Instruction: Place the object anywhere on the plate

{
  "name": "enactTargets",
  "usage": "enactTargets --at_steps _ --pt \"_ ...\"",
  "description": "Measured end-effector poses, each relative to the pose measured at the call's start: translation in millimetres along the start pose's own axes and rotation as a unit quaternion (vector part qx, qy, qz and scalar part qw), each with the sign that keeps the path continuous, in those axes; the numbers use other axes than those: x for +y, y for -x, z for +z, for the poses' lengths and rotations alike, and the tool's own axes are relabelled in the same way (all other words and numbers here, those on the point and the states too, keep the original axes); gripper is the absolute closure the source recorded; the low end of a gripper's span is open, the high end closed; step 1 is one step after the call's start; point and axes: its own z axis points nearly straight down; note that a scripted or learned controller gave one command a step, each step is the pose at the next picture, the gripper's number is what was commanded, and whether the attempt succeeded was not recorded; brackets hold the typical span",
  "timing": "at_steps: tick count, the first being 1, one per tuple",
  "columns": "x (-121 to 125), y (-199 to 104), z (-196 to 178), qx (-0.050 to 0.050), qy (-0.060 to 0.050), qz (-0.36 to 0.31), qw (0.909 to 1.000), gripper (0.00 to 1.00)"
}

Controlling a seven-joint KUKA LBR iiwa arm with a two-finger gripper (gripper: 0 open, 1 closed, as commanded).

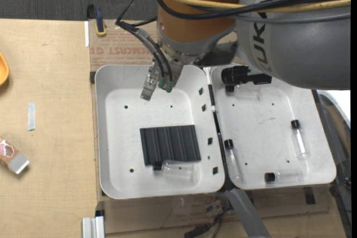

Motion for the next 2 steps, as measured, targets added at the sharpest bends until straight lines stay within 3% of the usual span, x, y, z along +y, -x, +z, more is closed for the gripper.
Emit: enactTargets --at_steps 1,2 --pt "6 10 48 0.001 0.0 -0.08 0.9968 1.0" --pt "5 7 113 0.002 0.001 -0.301 0.9537 1.0"
